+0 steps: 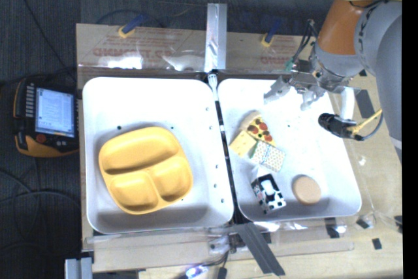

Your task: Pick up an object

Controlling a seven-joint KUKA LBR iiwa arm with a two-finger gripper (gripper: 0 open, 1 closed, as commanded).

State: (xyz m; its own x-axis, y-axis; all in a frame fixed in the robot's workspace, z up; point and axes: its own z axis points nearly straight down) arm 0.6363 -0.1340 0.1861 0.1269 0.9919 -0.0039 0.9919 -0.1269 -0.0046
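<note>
So far left, off the surface (98, 36), there's a handheld pendant with a lit screen (47, 115), well clear of everything. Left bin (98, 91) has just the yellow divided tray (145, 168) sitting toward its front-left, so there's a wide band of bare white along the back wall and down the side by the centre divider. Right bin (339, 160) is where the pickable stuff is: a flat pizza-print piece (256, 127) and a pale yellow block (241, 144) touching each other right by the divider edge, a dotted card (269, 155) just beside them, a black-and-white box (268, 193) near the front wall, and a tan round disc (306, 189) next to that. The back-right half of that bin is bare. My end effector (294, 88) hangs over the bin's back edge, near the rim, well apart from all the objects. Fingers look spread and there's nothing between them.
</note>
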